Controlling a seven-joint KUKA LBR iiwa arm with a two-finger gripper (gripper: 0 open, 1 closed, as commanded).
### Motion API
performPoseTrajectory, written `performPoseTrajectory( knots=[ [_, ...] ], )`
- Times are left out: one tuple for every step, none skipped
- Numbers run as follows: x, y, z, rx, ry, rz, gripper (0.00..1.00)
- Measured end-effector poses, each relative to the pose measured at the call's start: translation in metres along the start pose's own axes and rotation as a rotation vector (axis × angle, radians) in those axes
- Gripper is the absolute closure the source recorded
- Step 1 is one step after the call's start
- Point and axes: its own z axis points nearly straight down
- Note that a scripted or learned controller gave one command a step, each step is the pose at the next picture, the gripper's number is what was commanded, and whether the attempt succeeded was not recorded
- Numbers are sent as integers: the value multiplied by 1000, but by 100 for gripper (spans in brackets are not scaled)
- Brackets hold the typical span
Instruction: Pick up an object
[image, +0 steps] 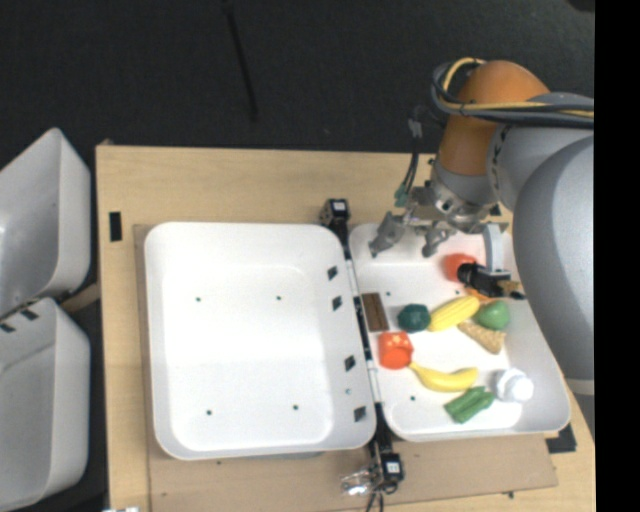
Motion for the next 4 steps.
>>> performPoseTrajectory(
  knots=[
    [-4,-1,-6,3,-4,0,100],
    [24,0,-118,-1,-1,1,100],
    [45,0,-142,6,0,2,100],
    [70,0,-158,8,0,2,100]
  ],
)
